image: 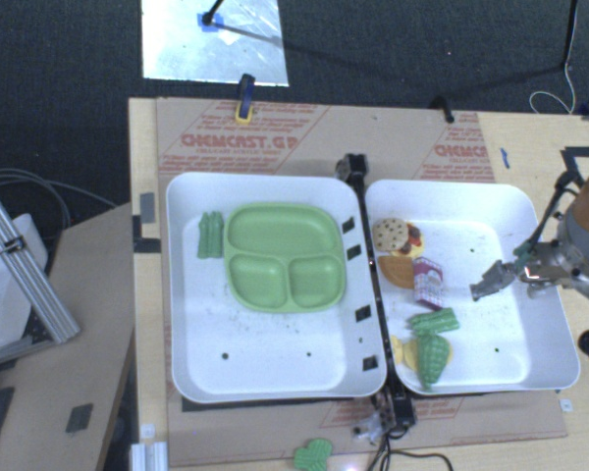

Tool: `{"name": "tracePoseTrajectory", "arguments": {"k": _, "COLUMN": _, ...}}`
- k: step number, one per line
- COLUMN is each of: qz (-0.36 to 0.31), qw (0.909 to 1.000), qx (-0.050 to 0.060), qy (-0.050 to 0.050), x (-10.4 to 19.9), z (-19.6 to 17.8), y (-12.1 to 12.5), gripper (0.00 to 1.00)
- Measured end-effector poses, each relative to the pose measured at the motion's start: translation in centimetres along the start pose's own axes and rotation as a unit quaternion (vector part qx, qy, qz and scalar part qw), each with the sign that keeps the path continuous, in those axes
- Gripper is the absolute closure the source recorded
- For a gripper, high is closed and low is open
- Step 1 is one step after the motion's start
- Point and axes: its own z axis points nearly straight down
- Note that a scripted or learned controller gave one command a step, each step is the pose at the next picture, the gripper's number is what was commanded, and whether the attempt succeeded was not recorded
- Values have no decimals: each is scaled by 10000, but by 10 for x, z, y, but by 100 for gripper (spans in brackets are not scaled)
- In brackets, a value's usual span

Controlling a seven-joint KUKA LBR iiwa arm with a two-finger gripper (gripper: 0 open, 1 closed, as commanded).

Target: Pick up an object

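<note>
My gripper (491,281) hangs over the right part of the right bin (510,214), reaching in from the right edge. Nothing shows between its fingers. To its left lies a cluster of toy food: a cookie (391,233), an orange bun-like piece (396,269), a small red-and-white carton (428,282), a green leafy piece (433,320), and a green strawberry-shaped piece (431,358) on something yellow. The carton is the nearest item, a short way left of the gripper.
The left bin (191,292) holds a green divided plate (283,257) and a small green bean-like toy (210,235). Another green toy (312,453) lies on the bench in front of the bins. A metal frame (20,263) stands at the far left.
</note>
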Motion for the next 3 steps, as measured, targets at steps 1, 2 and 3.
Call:
{"name": "tracePoseTrajectory", "arguments": {"k": 1, "qz": 12, "qw": 10000, "qx": -19, "qy": 13, "x": 6, "z": 136, "y": 1, "gripper": 0}}
{"name": "tracePoseTrajectory", "arguments": {"k": 2, "qz": -16, "qw": 10000, "qx": -35, "qy": -9, "x": 19, "z": 130, "y": 41, "gripper": 0}}
{"name": "tracePoseTrajectory", "arguments": {"k": 3, "qz": -17, "qw": 10000, "qx": -32, "qy": -4, "x": 21, "z": 132, "y": 87, "gripper": 0}}
